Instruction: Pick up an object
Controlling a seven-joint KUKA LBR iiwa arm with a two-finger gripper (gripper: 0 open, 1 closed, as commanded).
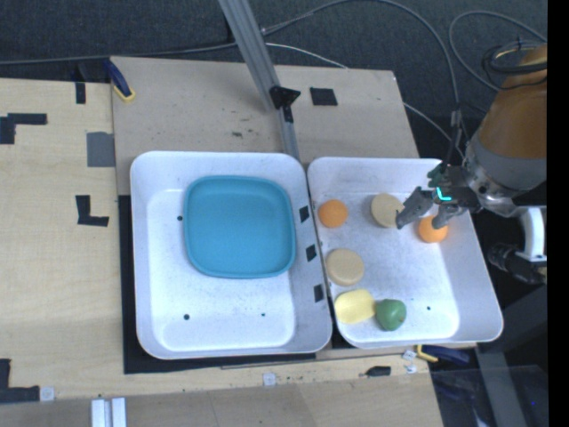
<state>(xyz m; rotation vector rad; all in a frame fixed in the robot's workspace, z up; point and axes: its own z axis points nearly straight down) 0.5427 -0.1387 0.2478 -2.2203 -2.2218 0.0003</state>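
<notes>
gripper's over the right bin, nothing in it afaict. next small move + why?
Probably a short descent onto the nearest piece. The gripper hangs over the right bin between the beige round piece and the orange piece, with nothing visibly between its fingers. I'd centre over the beige one first: it shows more fully, so alignment looks easier.

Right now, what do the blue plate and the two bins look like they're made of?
Blue plate: likely plastic, judging by its uniform colour and matte, soft sheen. Left bin and right bin: probably thin moulded plastic, going by the rounded corners, smooth white walls and dark speckling.
</notes>
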